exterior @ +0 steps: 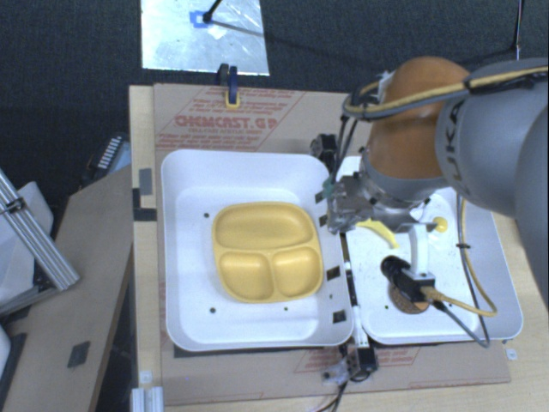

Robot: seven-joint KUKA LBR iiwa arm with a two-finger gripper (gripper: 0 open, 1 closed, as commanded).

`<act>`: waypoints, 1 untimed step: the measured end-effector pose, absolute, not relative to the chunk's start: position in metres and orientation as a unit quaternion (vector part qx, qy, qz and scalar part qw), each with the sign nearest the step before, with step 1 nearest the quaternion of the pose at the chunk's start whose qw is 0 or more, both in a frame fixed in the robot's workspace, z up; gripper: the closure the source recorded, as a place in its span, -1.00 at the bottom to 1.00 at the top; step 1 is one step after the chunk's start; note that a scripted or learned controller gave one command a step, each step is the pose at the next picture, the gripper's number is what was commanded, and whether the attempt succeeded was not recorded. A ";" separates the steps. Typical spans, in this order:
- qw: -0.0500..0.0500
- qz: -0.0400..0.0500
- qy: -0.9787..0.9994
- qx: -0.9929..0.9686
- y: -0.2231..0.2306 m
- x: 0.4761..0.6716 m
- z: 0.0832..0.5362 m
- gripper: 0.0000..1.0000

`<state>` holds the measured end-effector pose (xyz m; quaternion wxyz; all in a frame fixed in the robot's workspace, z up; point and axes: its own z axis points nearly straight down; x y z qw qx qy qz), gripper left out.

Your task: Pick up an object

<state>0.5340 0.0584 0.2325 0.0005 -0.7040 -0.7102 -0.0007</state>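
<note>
A yellow three-compartment plate [262, 251] lies flat in the middle of the left bin [184, 178]. My gripper [340, 211] hangs low over the divide between the two bins, at the plate's right rim, under the bulky grey and orange wrist. In the right bin [506, 312], a curved yellow banana-like object [377, 230] lies just right of the gripper, partly covered by the arm. A small yellow piece [439, 224] sits further right. A brown disc [413, 303] rests near the right bin's front, with a black part over its top edge.
The arm's body [446, 127] hides most of the right bin's back half. A yellow cable [467, 307] loops across that bin's front. Black clips line the seam between the bins. A yellow clamp [230, 88] stands on the cardboard behind the left bin.
</note>
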 end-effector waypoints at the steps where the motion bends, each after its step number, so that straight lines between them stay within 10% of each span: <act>1: 0.000 0.000 -0.710 -0.704 0.099 0.516 0.221 1.00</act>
